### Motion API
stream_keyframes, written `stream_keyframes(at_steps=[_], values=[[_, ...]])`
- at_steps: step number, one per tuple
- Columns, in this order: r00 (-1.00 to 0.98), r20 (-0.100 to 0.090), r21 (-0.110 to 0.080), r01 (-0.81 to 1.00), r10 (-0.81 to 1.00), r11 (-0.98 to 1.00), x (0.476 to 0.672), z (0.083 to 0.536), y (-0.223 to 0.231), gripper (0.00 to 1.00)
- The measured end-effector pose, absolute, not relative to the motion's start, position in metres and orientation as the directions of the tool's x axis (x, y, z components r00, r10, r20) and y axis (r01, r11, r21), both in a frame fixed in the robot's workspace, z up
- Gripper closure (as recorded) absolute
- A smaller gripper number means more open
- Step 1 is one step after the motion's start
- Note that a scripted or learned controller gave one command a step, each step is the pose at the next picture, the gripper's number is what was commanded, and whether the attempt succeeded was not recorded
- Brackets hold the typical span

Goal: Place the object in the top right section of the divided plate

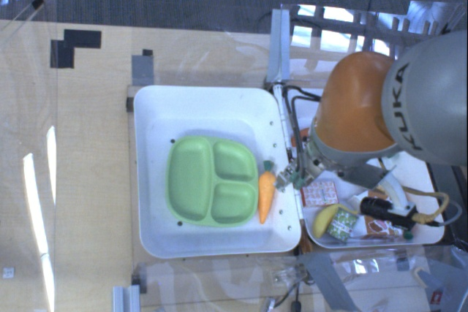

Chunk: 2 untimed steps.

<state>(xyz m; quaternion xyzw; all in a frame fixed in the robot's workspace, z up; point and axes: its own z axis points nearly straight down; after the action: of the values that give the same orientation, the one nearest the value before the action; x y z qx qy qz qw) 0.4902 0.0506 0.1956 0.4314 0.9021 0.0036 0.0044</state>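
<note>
Carrot (265,195) lies on the floor of the left bin (205,109), outside the green plate (191,179) and right by its right rim; whether it touches the rim cannot be told. Its long axis runs almost straight from the far side of the bin toward the near side, leaning only a little. The thick end, with a small green tuft, points to the far side. The thin tip points to the bin's near wall. It lies beside the plate's lower right section (232,201), with the tuft reaching about level with the ridge below the top right section (234,159). Both small sections and the large left one are bare.

The gripper (289,175) sits low over the wall between the two bins, just beside the carrot's tuft end and to its right. Whether it is open or closed cannot be told, as the wrist hides much of it. Nothing can be seen in its grip. The grey arm (431,99), with its orange band (355,109), covers the far half of the right bin (380,243). In that bin's near part lie a yellow banana (324,218), a small green box (342,224) and a red and white card (319,193).
</note>
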Motion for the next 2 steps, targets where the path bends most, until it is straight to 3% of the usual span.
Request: stream_keyframes(at_steps=[1,2], values=[[-0.627,-0.005,0.010,0.779,0.779,0.627,0.490,0.196,0.051,0.00],[-0.628,-0.008,0.016,0.778,0.778,0.628,0.492,0.207,0.051,1.00]])
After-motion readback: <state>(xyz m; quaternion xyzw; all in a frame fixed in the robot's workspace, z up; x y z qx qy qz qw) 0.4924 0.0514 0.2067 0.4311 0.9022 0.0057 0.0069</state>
